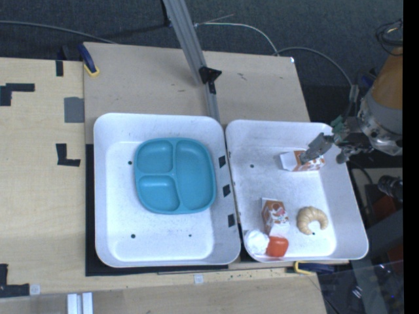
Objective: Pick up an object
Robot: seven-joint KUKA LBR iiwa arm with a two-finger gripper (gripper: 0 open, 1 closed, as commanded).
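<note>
I'm seeing two white bins (105, 175) looking like smooth, slightly scuffed plastic, a teal divided plate (175, 175) showing a matt plastic finish, and the worktop (39, 175) reading as pale, matt wood. A croissant (312, 219) is looking glossy and plastic.

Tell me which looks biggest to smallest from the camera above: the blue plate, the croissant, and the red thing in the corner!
1. Blue plate, by far the largest.
2. Croissant.
3. Red thing, smallest, though only a little smaller than the croissant.
</note>
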